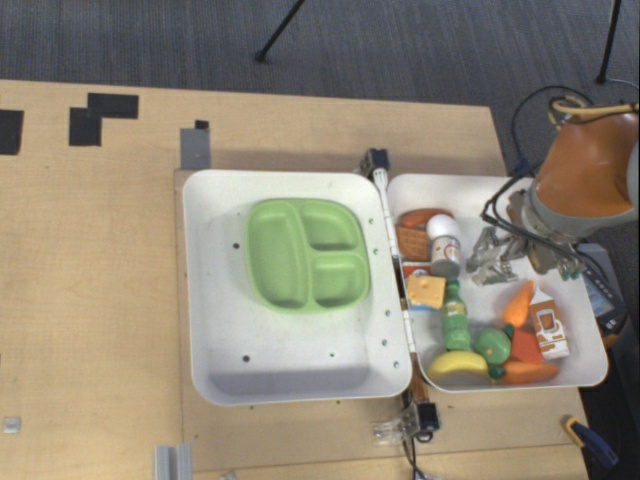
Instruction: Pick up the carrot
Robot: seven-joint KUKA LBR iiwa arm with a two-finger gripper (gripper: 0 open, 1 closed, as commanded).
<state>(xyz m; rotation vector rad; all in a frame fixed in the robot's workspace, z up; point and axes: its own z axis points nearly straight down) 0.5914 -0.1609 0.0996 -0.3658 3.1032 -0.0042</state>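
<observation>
You are seeing the gripper (492, 259) hovering at the right of the frame, fingers spread and released, just upper-left of the carrot (517, 304).

An orange carrot (517, 304) lies in the right-hand white bin (590, 373), toward its right side. It is short and tapered, tilted on a diagonal with one end pointing up and right. It rests loose among other toy food items.
</observation>
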